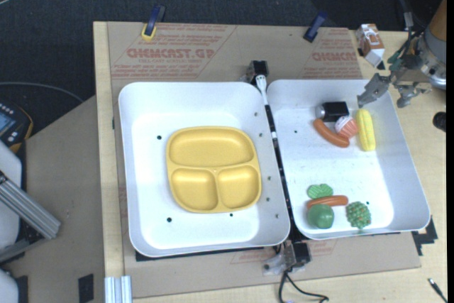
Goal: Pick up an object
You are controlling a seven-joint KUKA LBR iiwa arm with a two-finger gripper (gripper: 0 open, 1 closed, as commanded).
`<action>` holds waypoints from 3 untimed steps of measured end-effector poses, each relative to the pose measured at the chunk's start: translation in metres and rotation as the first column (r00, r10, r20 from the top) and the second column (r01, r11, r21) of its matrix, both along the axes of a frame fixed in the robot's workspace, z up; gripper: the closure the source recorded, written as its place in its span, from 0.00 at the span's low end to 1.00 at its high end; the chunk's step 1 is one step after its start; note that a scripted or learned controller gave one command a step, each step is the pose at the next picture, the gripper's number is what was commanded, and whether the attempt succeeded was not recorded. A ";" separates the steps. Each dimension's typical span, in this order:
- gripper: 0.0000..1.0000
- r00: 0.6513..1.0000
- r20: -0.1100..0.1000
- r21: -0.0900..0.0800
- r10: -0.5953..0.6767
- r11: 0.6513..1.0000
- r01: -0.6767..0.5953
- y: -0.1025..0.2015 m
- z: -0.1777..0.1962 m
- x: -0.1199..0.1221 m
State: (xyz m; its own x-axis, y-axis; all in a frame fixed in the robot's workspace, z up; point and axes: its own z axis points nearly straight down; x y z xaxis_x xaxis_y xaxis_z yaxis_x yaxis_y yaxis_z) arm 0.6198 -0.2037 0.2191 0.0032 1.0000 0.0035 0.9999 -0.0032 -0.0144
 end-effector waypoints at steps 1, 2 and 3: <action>0.00 1.000 0.014 -0.003 0.003 1.000 -0.003 0.000 0.009 0.003; 0.00 1.000 0.008 -0.002 0.005 1.000 -0.005 0.005 -0.055 0.003; 0.00 1.000 0.009 -0.002 0.005 1.000 -0.005 0.007 -0.102 0.011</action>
